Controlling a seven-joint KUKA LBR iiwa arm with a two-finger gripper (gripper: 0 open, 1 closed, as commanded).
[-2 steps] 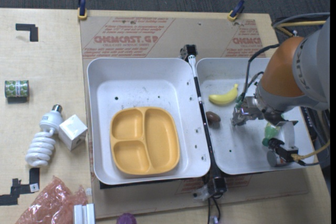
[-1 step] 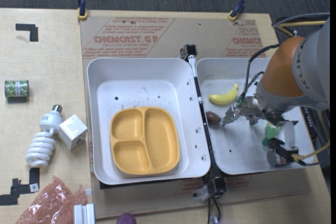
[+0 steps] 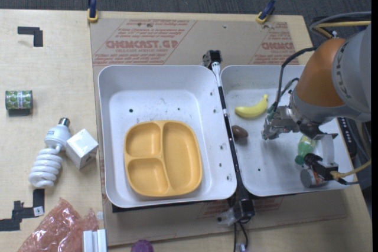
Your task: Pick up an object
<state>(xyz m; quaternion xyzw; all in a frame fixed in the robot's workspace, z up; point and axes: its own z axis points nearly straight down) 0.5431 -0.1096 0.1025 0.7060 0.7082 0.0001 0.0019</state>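
A: What's hard to make out?
B: The gripper [image 3: 270, 130] is small and dark; its fingers blur together. The arm [image 3: 339, 77] runs off the right edge.
A: Anything else?
B: A purple thing [image 3: 142, 246] and pink mesh [image 3: 56, 228] are cut by the bottom edge.

The arm [image 3: 331, 77] reaches in from the right over the right bin [image 3: 260, 177], its gripper [image 3: 273, 128] low above the bin floor, just below a banana [image 3: 252, 108]. A small brown object [image 3: 239, 133] lies left of the gripper, near the bin's left wall. A green object [image 3: 306, 146] sits beside the arm's wrist. In the left bin [image 3: 112, 127] rests a yellow divided tray [image 3: 163, 157]. Out on the bench at left: a spiral bulb [image 3: 48, 156], a white cube [image 3: 82, 147] touching it, a green can [image 3: 19, 101], and a pinkish mesh bag [image 3: 56, 227].
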